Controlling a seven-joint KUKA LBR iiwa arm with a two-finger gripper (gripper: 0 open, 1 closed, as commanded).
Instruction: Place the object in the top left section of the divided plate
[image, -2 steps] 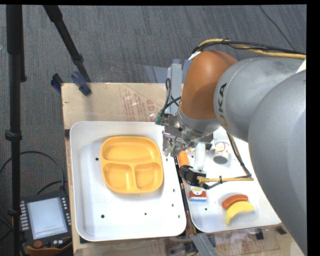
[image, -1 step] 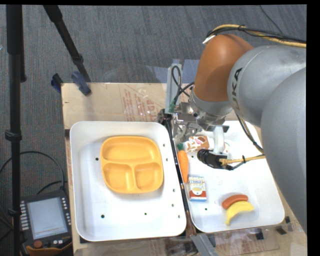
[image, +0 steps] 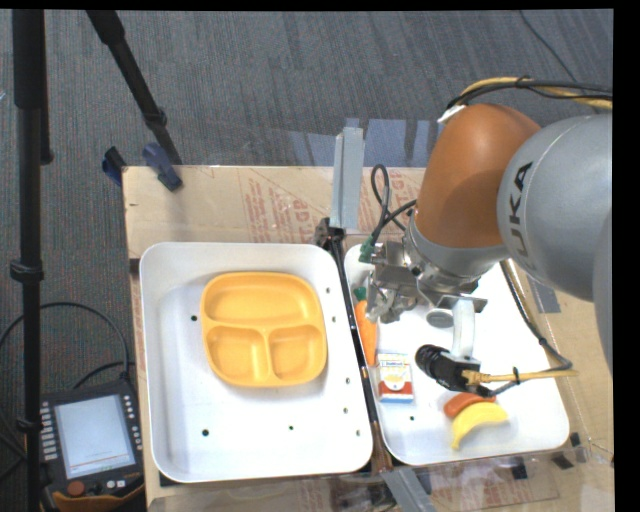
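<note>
left bin (image: 170, 400) holds yellow divided plate (image: 265, 328); right bin (image: 540, 400) holds carrot (image: 367, 335), banana (image: 472, 425); claw (image: 385, 300) state unclear.

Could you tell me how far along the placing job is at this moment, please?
Nothing looks placed yet: the yellow divided plate in the left bin has bare sections. In hand: the gripper is low over the right bin, beside the carrot; I can't tell if it has gripped anything. Left to do: secure an object, carry it across, and set it in the plate's top left section.
</note>
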